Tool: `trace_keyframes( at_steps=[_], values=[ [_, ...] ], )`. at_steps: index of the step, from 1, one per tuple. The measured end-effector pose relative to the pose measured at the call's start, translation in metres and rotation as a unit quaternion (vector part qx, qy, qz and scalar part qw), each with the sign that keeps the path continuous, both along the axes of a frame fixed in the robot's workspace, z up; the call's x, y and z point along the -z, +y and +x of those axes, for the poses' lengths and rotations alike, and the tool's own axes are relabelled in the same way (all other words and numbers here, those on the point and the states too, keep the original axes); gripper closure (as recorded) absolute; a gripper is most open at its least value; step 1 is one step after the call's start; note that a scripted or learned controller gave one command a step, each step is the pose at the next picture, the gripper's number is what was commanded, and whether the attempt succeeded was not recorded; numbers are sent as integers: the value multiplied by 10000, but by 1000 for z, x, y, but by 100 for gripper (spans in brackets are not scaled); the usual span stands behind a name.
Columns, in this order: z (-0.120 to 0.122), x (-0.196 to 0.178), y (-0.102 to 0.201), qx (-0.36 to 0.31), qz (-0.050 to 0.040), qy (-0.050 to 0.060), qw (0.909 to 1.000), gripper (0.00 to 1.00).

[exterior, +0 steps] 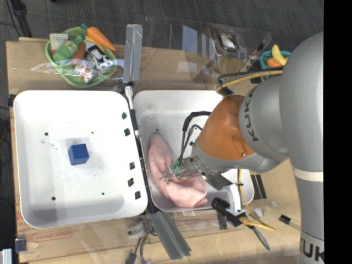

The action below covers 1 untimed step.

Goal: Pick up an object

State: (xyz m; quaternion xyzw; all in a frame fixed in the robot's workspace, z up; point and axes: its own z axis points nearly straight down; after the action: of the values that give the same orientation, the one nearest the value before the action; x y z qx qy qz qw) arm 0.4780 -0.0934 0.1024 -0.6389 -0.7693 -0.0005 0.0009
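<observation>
The grey arm [297, 109] reaches in from the right, bent sharply downward, its orange band [223, 131] turned toward the camera. Below the band, the end effector [179, 170] points down and to the left, low under the wrist.

Robotics lab: KUKA arm [275, 120], white bins [33, 164], cables.

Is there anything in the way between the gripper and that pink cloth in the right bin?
Nothing visible stands between them. The gripper sits right at the pink cloth in the right bin, with no other item beside it. The blue cube lies apart in the left bin.
</observation>
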Motion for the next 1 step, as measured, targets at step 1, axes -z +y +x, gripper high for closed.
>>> trace_keyframes(
  at_steps=[1],
  values=[
    [0,0,0,1,-4,-2,10000,0]
  ],
)
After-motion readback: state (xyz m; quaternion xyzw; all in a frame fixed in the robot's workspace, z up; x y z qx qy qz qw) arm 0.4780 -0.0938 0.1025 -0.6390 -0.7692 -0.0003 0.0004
